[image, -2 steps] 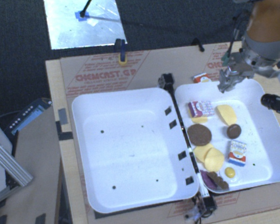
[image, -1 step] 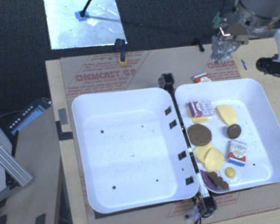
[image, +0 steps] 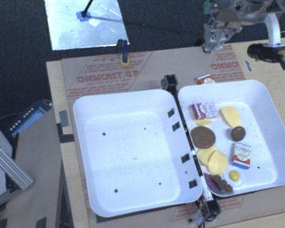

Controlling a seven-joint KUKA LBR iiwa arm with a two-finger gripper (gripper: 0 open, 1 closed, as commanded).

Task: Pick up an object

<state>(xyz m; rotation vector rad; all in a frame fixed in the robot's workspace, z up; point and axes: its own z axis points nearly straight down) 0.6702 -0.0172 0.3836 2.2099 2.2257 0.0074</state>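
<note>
Round flat brown disc [image: 203, 137] lies in right white bin [image: 274, 118], near its left wall, w/ other small items. Metal two-finger claw [image: 214, 37] hangs well apart, beyond bin's far rim; holds nothing, opening unclear.

"CHEMCAST GP" printed on brown board [image: 106, 75]

Even overhead light, glare on the foil sheet [image: 86, 17], slightly soft focus.
</note>
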